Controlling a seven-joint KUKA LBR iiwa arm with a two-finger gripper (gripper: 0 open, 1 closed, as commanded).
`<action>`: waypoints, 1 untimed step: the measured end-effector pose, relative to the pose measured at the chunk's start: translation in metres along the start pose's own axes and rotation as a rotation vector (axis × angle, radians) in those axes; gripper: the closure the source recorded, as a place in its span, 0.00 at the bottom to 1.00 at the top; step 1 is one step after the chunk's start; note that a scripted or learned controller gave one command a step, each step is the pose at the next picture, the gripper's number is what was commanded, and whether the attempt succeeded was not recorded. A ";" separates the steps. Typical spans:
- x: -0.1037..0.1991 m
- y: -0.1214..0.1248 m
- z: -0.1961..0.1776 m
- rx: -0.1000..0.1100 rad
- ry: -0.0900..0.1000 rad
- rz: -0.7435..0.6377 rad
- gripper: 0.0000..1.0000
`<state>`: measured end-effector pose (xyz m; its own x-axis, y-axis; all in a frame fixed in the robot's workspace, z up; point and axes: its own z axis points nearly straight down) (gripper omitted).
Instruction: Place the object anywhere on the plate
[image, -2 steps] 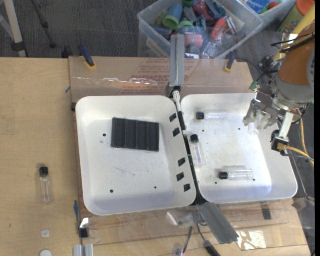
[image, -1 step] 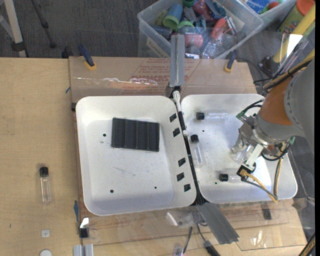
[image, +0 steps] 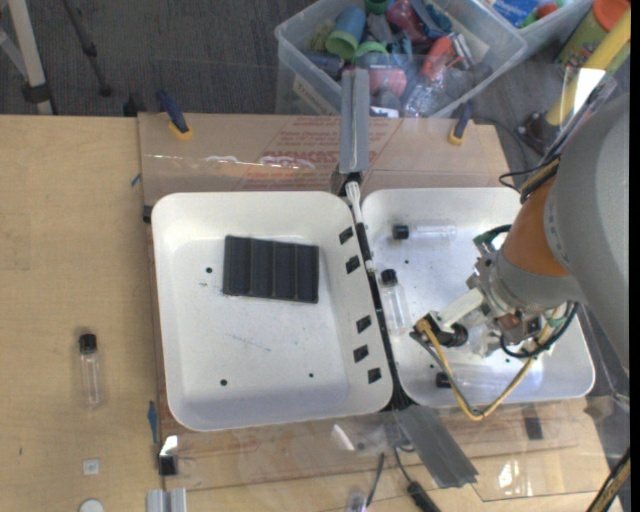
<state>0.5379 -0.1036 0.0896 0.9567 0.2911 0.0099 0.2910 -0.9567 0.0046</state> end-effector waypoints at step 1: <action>-0.040 -0.022 -0.005 -0.013 0.028 0.080 1.00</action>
<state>0.4932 -0.0947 0.0945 0.9760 0.2142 0.0387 0.2137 -0.9768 0.0161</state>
